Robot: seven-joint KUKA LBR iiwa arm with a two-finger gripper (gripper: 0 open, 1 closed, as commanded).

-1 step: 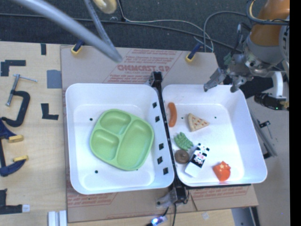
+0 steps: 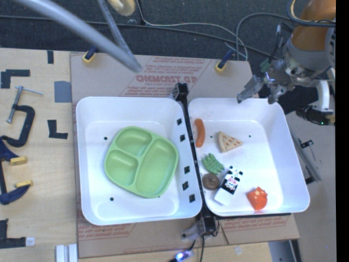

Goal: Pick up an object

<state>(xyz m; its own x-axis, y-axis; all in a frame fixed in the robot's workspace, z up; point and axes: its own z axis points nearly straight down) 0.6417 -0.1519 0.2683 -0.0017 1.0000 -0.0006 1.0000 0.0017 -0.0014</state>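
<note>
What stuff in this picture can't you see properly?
- Grey arm with the orange band: the camera view's top edge cuts it off.
- Small black-and-white box: its print is too small to read.
- Round brown disc: too small to say what it is.
- Blue clamps: the left edge cuts them off.
- Grey pole: blurred, out of focus.

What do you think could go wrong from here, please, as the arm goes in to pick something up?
1. The claw hangs over the right bin's far rim and could clip it descending.
2. The green toy, brown round piece and cow-print carton sit bunched together; a grasp may nudge neighbours.
3. The sausage lies by the dividing wall, leaving little room.
</note>
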